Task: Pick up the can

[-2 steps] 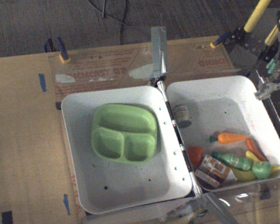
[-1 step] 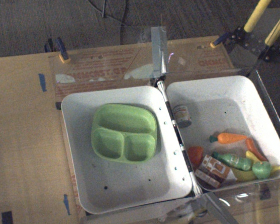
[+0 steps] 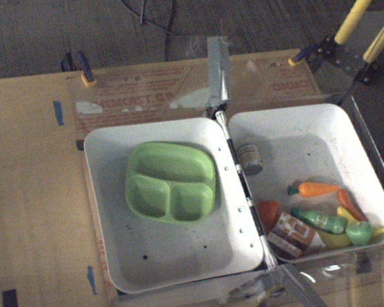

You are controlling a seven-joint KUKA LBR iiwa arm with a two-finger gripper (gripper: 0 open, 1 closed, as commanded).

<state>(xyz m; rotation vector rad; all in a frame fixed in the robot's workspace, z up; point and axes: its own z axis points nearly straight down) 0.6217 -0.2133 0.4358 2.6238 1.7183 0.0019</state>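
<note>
Camera view:
- Task status: not started, as far as the frame showed. The can point(image 3: 249, 158) sat in the right bin point(image 3: 346, 122), at its upper-left corner, just beside the wall shared with the left bin point(image 3: 106, 215). It looked upright, resting on the bin floor with nothing gripping it.
- State of the fingers: could not tell.
- Left to do, by my read: the whole job, meaning approach, close on the can, lift it clear.
- The can stood apart from the rest of the right bin's clutter: a carrot point(image 3: 318, 188), a green bottle point(image 3: 320, 221), a brown carton point(image 3: 290, 234), a red piece point(image 3: 268, 211) and a yellow piece point(image 3: 338, 238), all bunched toward the near edge. The close wall was likely the only squeeze on approach.
- The left bin held a green divided plate point(image 3: 170, 182), well apart from the can.

Writing:
- Can label: pale with a darker band, text too small to read.
- Carton: an orange-and-white printed face, no legible words.
- The cardboard on the tabletop point(image 3: 31, 204) carried red printed lettering point(image 3: 133, 99) behind the bins. It appeared upside down, and I couldn't read it reliably.
</note>
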